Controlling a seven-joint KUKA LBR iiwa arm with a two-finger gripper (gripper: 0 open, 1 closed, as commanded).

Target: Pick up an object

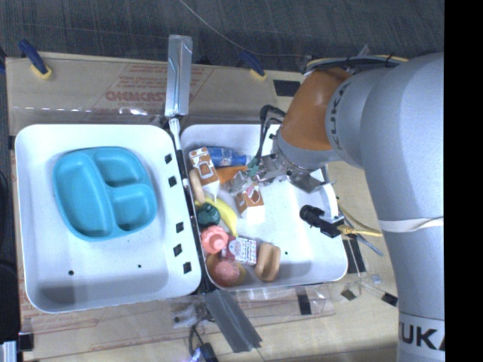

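the grey arm filled the right of the view, its orange band bent over the right bin. the left bin, well away from the fingers, bore a blue divided plate.

the gripper was low in the right bin's upper middle, and from where i stood i could not tell whether its fingers were wide or narrow, nor that anything sat between them. just below the tips stood a small brown-and-white carton, the likeliest pick. beside the tips, toward the divider, lay a taller carton and a blue packet; farther below were a banana, a pink toy and a bread roll.

to do it well, i judged the fingers should straddle the small carton's narrow sides, come straight down, close squarely, then lift slowly. the crowding toward the divider looked the main risk.
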